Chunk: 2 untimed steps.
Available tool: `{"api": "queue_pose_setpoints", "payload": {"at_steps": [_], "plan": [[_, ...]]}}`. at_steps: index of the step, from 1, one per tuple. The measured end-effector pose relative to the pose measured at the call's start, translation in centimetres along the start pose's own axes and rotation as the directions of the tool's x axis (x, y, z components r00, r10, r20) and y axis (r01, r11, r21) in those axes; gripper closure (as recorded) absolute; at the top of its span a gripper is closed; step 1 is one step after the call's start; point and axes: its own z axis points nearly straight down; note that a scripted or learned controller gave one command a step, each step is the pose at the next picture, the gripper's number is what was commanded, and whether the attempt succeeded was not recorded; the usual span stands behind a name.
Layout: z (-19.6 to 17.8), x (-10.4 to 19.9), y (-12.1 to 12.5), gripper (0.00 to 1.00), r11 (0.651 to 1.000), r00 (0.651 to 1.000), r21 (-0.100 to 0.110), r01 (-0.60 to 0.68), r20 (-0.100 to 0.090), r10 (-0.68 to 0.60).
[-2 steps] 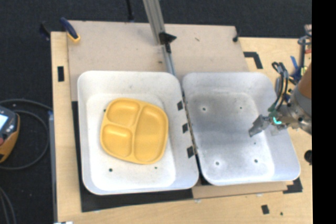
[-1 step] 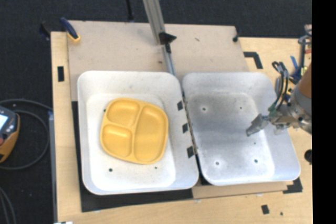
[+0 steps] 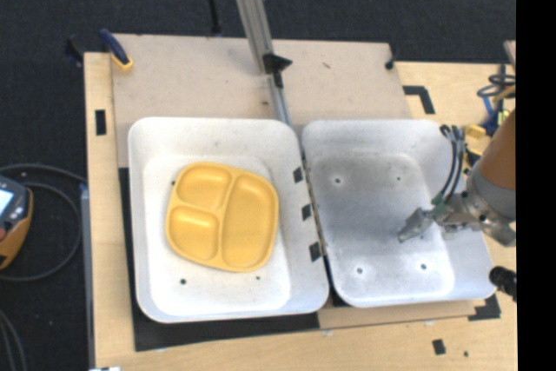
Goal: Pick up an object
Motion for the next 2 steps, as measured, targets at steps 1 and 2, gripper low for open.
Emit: {"api": "queue_pose_setpoints", "payload": {"at_steps": [1, 2], "plan": [[5.2, -0.1, 0.0, 0.0, 1.0, 1.0, -0.001, 0.0, 0.0, 0.0], [3.9, -0.3, 0.2, 1.0, 1.0, 1.0, -0.008, -0.004, 0.003, 0.004]]}}
